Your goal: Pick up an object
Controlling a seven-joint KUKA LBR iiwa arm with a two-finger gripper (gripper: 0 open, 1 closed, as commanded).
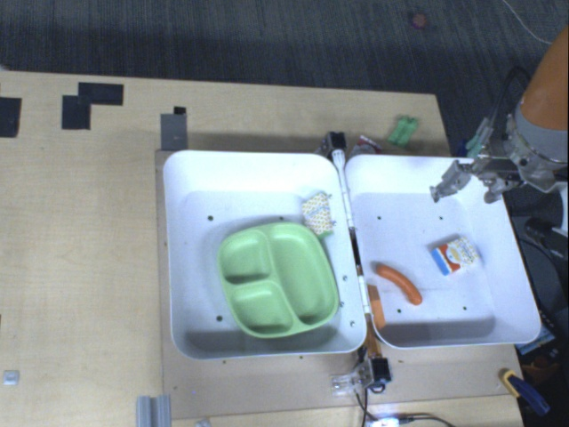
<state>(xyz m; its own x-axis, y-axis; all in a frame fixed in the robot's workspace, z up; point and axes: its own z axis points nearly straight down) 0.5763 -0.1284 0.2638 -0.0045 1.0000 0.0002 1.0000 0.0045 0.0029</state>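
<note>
The right bin [498, 327] holds an orange sausage-shaped piece [397, 283] and a small white carton with blue and orange print [456, 254]. A second orange piece [375, 308] lies against that bin's left wall. In the left bin [191, 238] lie a green divided plate [278, 278] and a small patterned item [317, 210] at the plate's upper right. My gripper [466, 189] hangs over the right bin's far right corner, above the carton in the view. It is open, with nothing between its fingers.
A green object [403, 131] lies on the bench behind the right bin. Black clamps and cables sit at the divider's far end [335, 140] and near end [373, 374]. The wooden benchtop [80, 265] stretches to the left of the bins.
</note>
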